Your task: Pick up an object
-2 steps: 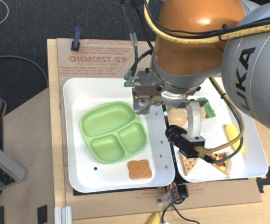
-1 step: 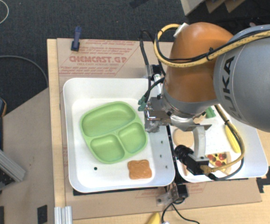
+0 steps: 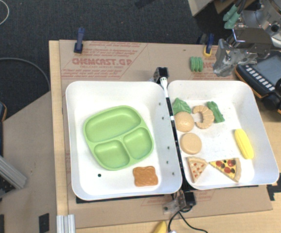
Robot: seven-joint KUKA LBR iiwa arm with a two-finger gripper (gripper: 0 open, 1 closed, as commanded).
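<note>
My gripper (image 3: 223, 70) hangs over the bench just behind the back edge of the right bin (image 3: 257, 106), with nothing seen in it. That bin holds a green leafy piece (image 3: 180, 105), a tan bun (image 3: 184, 122), a curled pastry (image 3: 203, 116), a green pod (image 3: 215, 111), a round tan cookie (image 3: 190, 143), a yellow corn cob (image 3: 243, 143) and two pizza slices (image 3: 196, 168) (image 3: 227, 168). In the left bin (image 3: 75, 130) lie a green divided plate (image 3: 118, 137) and a brown toast piece (image 3: 145, 176).
A small green ribbed toy (image 3: 196, 64) lies on the brown board behind the right bin, just left of the gripper. Blue clamps (image 3: 79, 40) (image 3: 208, 46) stand at the board's back edge. A black controller (image 3: 264, 76) sits to the right.
</note>
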